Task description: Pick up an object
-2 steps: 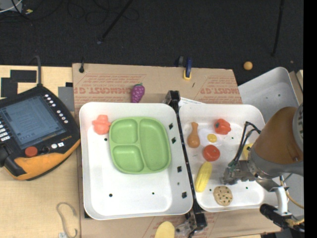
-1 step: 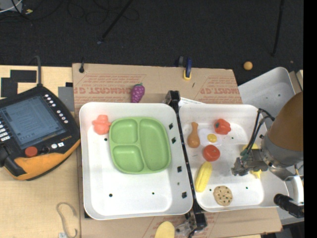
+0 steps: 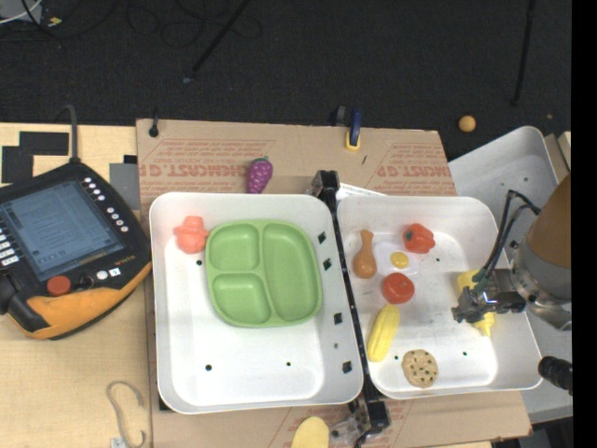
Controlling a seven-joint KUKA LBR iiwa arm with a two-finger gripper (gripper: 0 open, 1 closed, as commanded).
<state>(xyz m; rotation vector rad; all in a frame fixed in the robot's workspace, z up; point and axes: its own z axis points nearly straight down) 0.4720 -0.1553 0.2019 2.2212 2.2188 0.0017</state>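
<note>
Yellow lemon-like piece (image 3: 311,431) lies nearest, on the cardboard just below the left bin (image 3: 187,362). Cardboard sheet (image 3: 298,152) behind both bins carries mirrored red lettering, unreadable.

Left bin: green divided plate (image 3: 263,273) at centre, wide bare floor below it; pink toy (image 3: 190,235) beside the plate's upper left edge.

Right bin (image 3: 485,367): corn cob (image 3: 382,332) right of the divider, red tomato (image 3: 398,288) above it, orange drumstick (image 3: 365,254), red pepper (image 3: 419,238), cookie (image 3: 420,368) near the front rim.

Gripper (image 3: 478,306) low at the right bin's right side, over a yellow object (image 3: 465,281); cannot tell how the fingers are set.
</note>
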